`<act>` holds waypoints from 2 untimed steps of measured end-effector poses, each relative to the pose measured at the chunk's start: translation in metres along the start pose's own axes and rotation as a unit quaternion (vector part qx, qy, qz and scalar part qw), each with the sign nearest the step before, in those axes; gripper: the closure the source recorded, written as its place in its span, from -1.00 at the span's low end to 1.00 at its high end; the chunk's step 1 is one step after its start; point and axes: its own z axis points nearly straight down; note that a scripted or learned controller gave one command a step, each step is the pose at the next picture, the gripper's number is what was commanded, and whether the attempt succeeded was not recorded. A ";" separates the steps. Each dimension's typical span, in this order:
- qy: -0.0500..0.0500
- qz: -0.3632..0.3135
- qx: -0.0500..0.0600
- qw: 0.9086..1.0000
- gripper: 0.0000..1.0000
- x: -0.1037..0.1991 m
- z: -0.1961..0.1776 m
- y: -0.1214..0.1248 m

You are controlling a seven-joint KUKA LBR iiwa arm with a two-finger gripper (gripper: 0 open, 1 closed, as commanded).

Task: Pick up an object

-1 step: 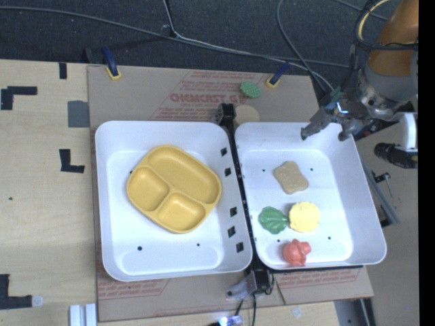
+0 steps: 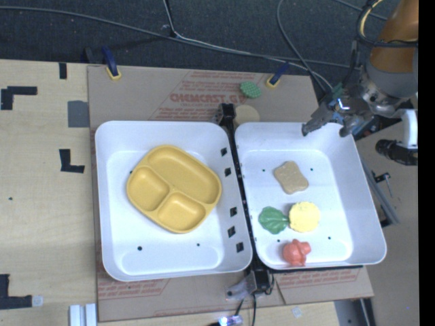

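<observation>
Your gripper (image 2: 329, 121) hangs over the far right corner of the right bin (image 2: 353, 182), its 2 fingers spread wide and holding nothing. The nearest pick, a flat tan bread-shaped piece (image 2: 291, 177), lies toward the bin's middle, down and left of the gripper, its long axis running slantwise. Nearer the front edge sit 3 more: a green leafy piece (image 2: 272, 219) touching a lumpy yellow piece (image 2: 304, 216), and a red piece (image 2: 296, 251). The left bin (image 2: 115, 202) carries a smooth yellow divided tray (image 2: 174, 188)

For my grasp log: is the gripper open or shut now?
Open. The gripper hangs at the right bin's far rim with its two fingers spread apart and nothing between them.
</observation>
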 end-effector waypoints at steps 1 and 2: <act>0.000 0.000 0.002 1.000 -1.00 0.003 0.045 -0.006; 0.000 0.000 0.002 1.000 -1.00 0.000 0.090 -0.010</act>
